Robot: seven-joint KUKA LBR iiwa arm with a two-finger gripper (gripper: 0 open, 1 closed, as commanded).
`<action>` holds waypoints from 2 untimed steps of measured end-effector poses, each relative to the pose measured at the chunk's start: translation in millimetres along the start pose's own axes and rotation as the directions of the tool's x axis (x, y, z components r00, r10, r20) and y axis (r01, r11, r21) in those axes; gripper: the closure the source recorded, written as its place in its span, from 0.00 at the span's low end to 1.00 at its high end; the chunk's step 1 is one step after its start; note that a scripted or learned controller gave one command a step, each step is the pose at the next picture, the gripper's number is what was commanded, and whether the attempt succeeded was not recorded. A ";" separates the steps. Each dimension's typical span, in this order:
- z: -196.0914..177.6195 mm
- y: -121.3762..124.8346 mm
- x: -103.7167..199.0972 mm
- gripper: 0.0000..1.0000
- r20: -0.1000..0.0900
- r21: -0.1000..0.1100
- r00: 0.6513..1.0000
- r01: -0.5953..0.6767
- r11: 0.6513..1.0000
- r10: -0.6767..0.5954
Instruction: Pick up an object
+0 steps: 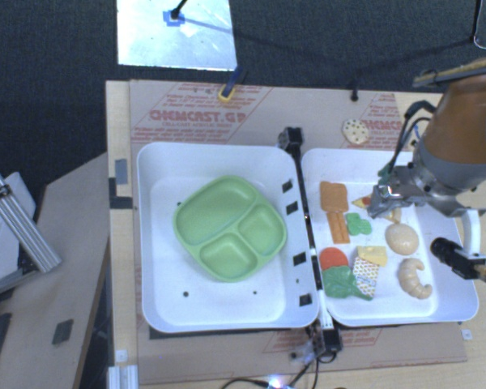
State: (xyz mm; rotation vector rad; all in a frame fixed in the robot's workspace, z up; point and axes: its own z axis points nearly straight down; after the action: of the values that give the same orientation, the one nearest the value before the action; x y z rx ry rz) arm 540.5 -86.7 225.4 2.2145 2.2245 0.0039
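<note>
Hovering gripper [381, 203] (fingers' state unclear) over right bin [449, 310]; one green divided plate [229, 227] in left bin [158, 298].

The arm [462, 128] is cut off by the right edge above its orange band. The claw [382, 203] is too small and blurred to show how its fingers stand, and it hides part of a small yellow piece [361, 203] lying beneath it in the right bin [462, 306].

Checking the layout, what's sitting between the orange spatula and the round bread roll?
A small green leafy piece lies between the spatula and the roll, in the camera view.
</note>
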 end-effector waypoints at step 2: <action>-15.3 46.1 93.4 1.00 -0.002 -0.001 1.000 0.005 1.000 -0.005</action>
State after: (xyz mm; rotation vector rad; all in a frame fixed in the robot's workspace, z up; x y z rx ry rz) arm 586.1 7.0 240.9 2.2095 2.2307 0.0065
